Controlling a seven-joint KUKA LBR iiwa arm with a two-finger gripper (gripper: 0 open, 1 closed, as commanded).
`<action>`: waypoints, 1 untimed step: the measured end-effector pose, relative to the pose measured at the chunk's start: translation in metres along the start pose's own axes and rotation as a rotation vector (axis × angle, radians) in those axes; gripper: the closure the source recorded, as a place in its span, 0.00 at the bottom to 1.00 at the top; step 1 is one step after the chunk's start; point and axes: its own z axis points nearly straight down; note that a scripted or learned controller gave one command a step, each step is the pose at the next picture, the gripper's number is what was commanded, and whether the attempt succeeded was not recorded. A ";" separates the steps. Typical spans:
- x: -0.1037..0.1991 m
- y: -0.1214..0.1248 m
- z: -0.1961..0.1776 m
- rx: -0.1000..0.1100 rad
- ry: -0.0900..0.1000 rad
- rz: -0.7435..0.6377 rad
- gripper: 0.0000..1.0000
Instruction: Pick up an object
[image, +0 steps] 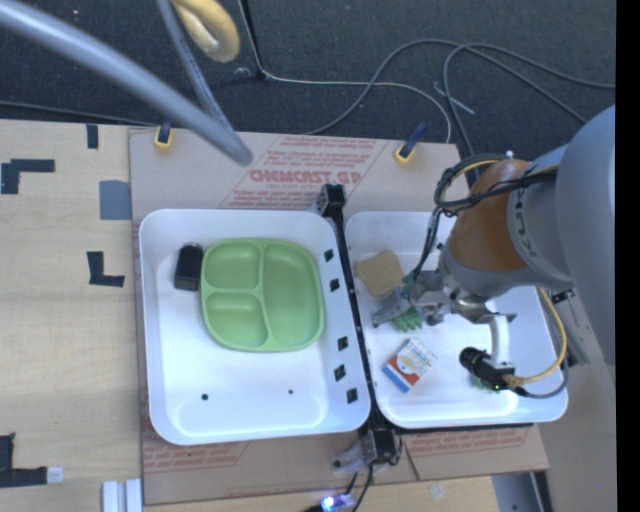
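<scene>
Cardboard sheet (300, 170) with red print covers the bench under both bins, dark floor and loose cables behind it. On my feed the left bin (170, 400) has a green divided plate (263, 295) sitting in its middle, and a small black block (188, 267) touching the plate's left edge. Right bin (540, 405) is where the arm (560, 215) is working, coming in from the right with the orange band above the wrist. Gripper (405, 308) is down low at the left-centre of that bin, over a small green object (408, 319). I can't tell its state, since the wrist blocks the view, and I can't confirm any grasp on the green piece. Just beside it, toward the divider, is a tan cardboard-like square (379, 271). Nearer the front edge lies a small white packet with red and blue print (409, 363), apart from the gripper. Black and yellow cable fitting (485, 368) hangs off the arm at the front right.
</scene>
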 end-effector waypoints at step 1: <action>0.000 0.001 -0.011 -0.002 -0.001 -0.001 1.00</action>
